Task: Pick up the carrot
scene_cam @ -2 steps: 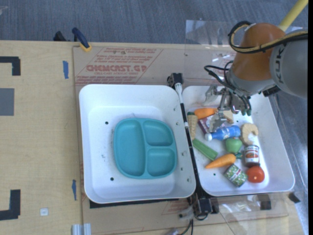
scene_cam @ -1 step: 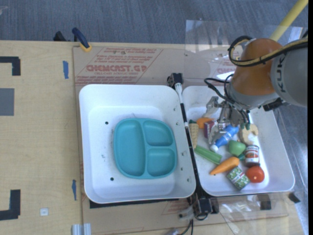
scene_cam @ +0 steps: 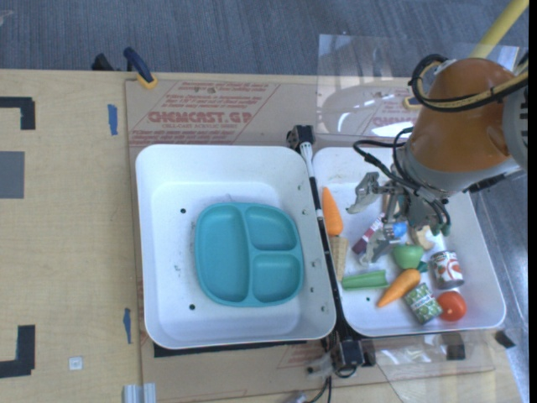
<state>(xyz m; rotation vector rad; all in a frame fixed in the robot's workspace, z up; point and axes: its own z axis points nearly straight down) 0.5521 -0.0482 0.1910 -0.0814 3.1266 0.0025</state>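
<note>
Over the right bin [scene_cam: 491, 305] hangs the gripper [scene_cam: 388, 225], lowered among a cluster of toy food; whether it is spread or pressed together I cannot tell, because metal parts and clutter overlap there. Above it the arm [scene_cam: 461, 116] shows its orange band, with black cables looping over it.

Two orange pieces in this bin could be the carrot. One carrot [scene_cam: 398, 287] lies tilted toward the bin's front, its thick end up and to the right, its tip pointing down-left. It sits near the gripper but apart from it. A second orange piece [scene_cam: 332, 211] lies against the bin's left wall, just beside the divide between the bins.

Around the carrot things are crowded. A green stick [scene_cam: 363, 280] lies flat just beside its tip. A round green piece [scene_cam: 409, 256] sits just above its thick end, between carrot and gripper. A small can with a red label [scene_cam: 445, 269] stands to its right, a green-labelled can [scene_cam: 424, 304] lies touching or nearly touching its lower side, and a red tomato [scene_cam: 452, 306] rests further right. A pale cone [scene_cam: 339, 251] lies by the left wall.

The left bin [scene_cam: 159, 225] holds a teal divided tray [scene_cam: 249, 253], well apart from everything else
</note>
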